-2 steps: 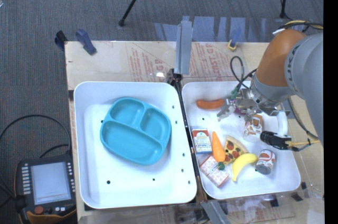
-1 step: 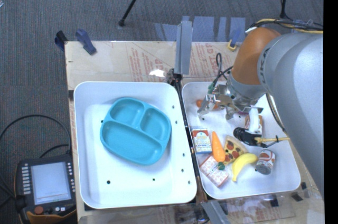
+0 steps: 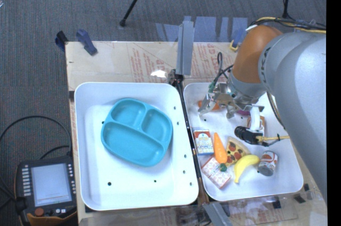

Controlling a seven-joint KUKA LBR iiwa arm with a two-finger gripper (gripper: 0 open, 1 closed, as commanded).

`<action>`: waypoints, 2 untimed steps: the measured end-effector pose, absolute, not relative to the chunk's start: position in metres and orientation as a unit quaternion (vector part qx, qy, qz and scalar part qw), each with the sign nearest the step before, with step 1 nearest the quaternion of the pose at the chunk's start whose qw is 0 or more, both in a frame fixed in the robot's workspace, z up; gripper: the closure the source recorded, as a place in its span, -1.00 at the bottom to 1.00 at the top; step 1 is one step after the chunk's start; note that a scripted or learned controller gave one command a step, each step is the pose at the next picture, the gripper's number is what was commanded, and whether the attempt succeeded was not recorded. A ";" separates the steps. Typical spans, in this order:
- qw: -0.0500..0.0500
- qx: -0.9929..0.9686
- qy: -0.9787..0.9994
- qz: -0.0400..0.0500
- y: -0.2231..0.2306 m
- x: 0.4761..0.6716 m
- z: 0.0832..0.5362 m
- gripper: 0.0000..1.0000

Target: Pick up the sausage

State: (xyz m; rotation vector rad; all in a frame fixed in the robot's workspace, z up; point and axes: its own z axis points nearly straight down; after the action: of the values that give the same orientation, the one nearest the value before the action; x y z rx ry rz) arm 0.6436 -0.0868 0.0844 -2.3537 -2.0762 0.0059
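Apparently mid-reach, the gripper hovers at the right bin's 11 o'clock over a reddish sausage-like item, grip state unclear; next, descend and clamp.

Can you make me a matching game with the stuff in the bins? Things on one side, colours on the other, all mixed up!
Things:
1. divided plate
2. banana
3. carrot
4. bins

Colours:
A. orange
B. white
C. blue
D. yellow

Pairs: 1-C, 2-D, 3-A, 4-B
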 end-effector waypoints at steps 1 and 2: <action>0.003 -0.748 -0.664 0.004 -0.086 0.643 0.091 1.00; 0.003 -0.748 -0.664 0.004 -0.085 0.643 0.091 -1.00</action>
State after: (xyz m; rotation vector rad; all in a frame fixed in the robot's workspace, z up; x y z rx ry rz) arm 0.6434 -0.0854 0.0909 -2.3442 -2.0815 0.0125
